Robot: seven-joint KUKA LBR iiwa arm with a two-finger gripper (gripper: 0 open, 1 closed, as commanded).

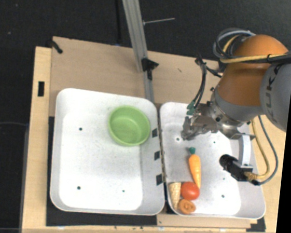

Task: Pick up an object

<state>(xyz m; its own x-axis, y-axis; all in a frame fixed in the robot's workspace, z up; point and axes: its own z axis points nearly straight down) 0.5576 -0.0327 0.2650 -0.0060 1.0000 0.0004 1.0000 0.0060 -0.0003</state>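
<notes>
Camera view: the arm reaches in from the right, wrist bent down, its tool low over the right bin's upper left, grip state impossible to tell. A carrot lies just below it; tomato near the front rim. A green bowl sits in the left bin.
</notes>
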